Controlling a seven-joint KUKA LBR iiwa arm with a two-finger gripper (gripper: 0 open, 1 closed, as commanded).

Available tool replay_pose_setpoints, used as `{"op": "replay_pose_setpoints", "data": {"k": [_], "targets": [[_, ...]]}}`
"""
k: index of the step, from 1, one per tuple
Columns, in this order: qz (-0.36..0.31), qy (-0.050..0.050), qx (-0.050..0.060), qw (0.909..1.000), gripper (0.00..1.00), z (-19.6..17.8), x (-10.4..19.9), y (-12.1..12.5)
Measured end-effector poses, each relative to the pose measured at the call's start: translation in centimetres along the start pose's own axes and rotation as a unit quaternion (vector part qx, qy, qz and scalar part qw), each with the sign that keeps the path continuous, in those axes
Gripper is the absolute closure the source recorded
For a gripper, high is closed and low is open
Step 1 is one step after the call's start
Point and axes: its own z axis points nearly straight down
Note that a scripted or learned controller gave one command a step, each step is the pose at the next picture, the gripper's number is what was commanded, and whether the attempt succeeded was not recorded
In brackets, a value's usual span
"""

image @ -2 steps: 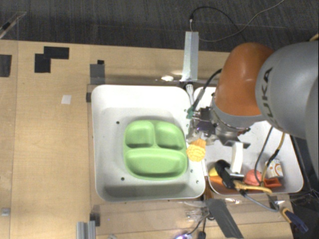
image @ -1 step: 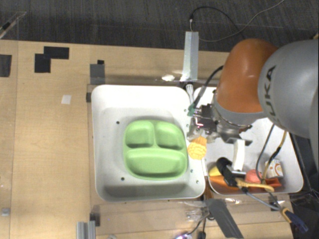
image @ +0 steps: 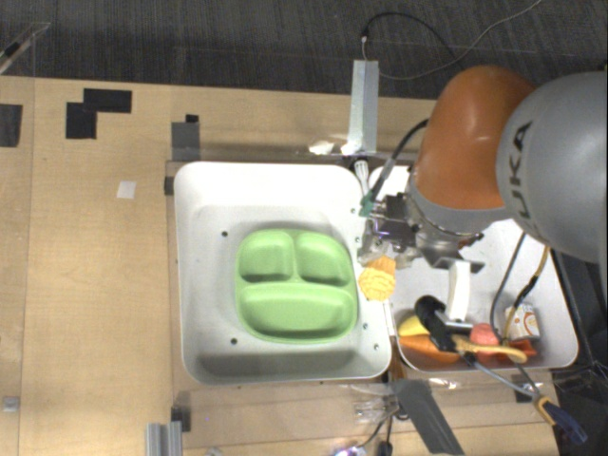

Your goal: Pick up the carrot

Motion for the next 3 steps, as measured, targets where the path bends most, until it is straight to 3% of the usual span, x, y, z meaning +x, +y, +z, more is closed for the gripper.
{"op": "replay_pose_setpoints", "data": {"k": [1,2,3], "targets": [[0.0,0.0,0.0,1.0,0.0,0.0,0.0,0.0],[0.055,-0.002,0.001,0.9985,0.0,-2.1,-4.4,-0.3],[0.233,-0.003,0.001,0.9725,0.0,-3.0,-9.2,0.3]]}}
